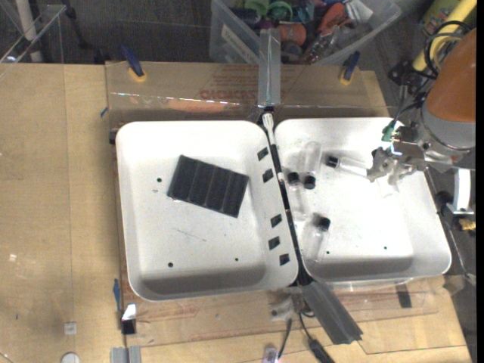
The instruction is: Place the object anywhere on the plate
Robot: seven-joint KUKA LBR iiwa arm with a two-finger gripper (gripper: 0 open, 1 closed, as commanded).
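I hang over the right bin (423,240), near its far right corner, my arm (454,89) reaching in from the right with its orange band above the wrist. My gripper (387,165) points down toward the bin floor. Its metal fingers (376,169) look close together, but from this slant I cannot tell how far apart they stand, nor whether anything sits between them.

Below and to the left of me, on the right bin's white floor, lie several small clear pieces with black caps (308,180): a pair near the divider (281,203), one further toward the near side (322,222), and one long clear tube with a black end (344,162) lying just left of my fingers. Which of these touches me I cannot say.

The dark ribbed plate (208,186) lies flat in the left bin (144,271), tilted a little, well apart from me and from the clear pieces. Past the far edge of the bench stands a clear tub of coloured toys (302,10).
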